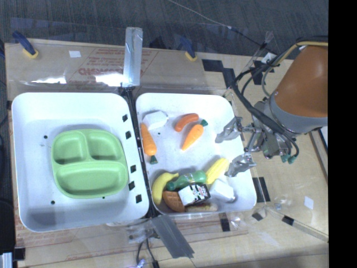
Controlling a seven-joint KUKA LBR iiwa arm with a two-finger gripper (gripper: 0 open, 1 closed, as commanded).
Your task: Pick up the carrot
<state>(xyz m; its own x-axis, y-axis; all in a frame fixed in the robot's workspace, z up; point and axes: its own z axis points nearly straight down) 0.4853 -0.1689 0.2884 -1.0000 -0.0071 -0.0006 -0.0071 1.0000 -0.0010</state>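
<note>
Two carrots lie in the right bin. One carrot with a green top rests near the bin's middle, tilted. Another carrot lies along the bin's left wall, its green end toward the front. My gripper hovers at the right bin's right edge, open, with one finger farther back and the other nearer the front. Nothing sits between them. The middle carrot is about a finger's length to the left of the gripper.
An orange sausage-shaped piece and a white piece lie at the back of the right bin. A banana, corn, green and brown items crowd its front. A green divided plate sits in the left bin.
</note>
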